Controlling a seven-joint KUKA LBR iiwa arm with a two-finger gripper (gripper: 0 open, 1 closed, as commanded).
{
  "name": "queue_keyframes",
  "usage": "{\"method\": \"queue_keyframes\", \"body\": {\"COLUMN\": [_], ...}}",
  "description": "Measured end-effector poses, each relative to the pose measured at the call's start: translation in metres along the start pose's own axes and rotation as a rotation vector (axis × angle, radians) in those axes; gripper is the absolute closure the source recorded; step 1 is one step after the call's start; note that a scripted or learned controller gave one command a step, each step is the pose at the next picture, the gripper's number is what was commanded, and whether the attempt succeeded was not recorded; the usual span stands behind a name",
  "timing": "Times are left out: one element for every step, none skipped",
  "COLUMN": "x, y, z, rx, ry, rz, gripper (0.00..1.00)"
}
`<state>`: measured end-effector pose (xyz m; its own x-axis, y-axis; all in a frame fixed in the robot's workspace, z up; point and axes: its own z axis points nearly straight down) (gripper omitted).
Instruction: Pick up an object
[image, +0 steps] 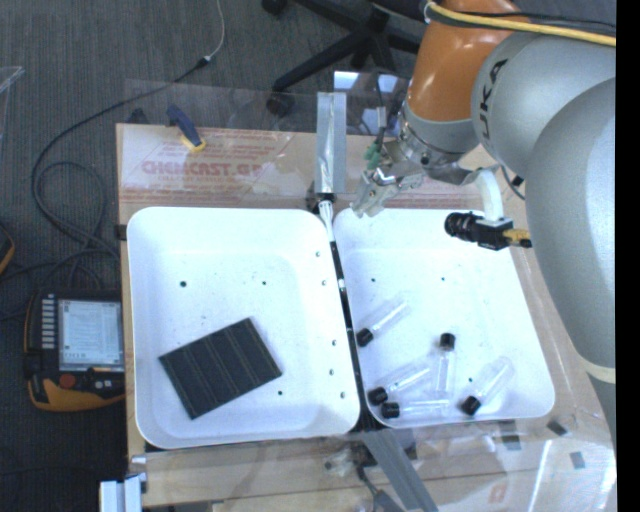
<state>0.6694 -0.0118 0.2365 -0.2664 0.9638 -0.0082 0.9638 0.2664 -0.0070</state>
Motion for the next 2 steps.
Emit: {"method": "queue_keyframes", "body": {"x": [-0.011,0.024], "y": [-0.041,0.006], "z": [0.055,0.054], "rx": [-0.005,-0.007], "ry": [0.008,0.006], "rz": [-0.336,-0.391], "gripper": [1.00,1.00]}}
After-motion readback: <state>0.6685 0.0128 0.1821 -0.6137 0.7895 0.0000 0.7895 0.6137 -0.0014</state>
